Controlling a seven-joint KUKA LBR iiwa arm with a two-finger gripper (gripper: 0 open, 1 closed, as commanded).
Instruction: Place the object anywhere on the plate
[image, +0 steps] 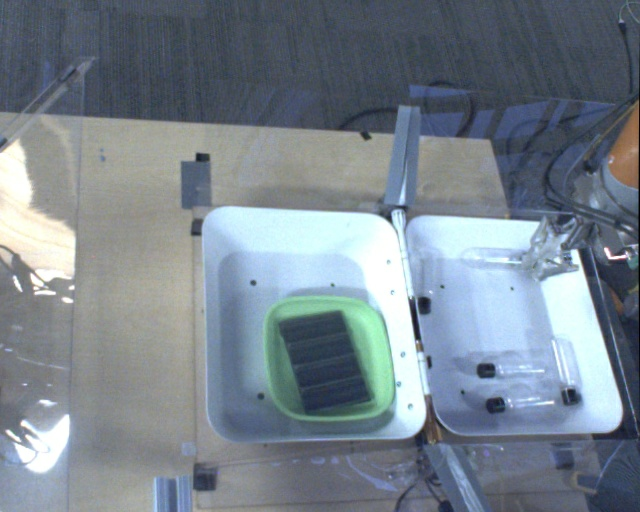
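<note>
Wooden bench (120, 330) carries 2 shallow white bins side by side. Left bin (230, 250) holds the square green plate (375, 345) with a dark ribbed pad (322, 362) already on it. Right bin (590, 330) holds 3 clear black-capped tubes (515, 370) — likely spare stock. Transparent two-finger gripper (548, 252) hovers at the right bin's far edge — finger state: cannot tell.

— Any text, label or number to read?
— None. Nothing legible on either bin (215, 300), on the plate (375, 330), or on the dark ridged pad (322, 360) lying on it.
— And on the clear tubes (520, 372) in the right bin?
— Too small and blurred to tell. No brand or sign readable on the bench (120, 300) either.
</note>
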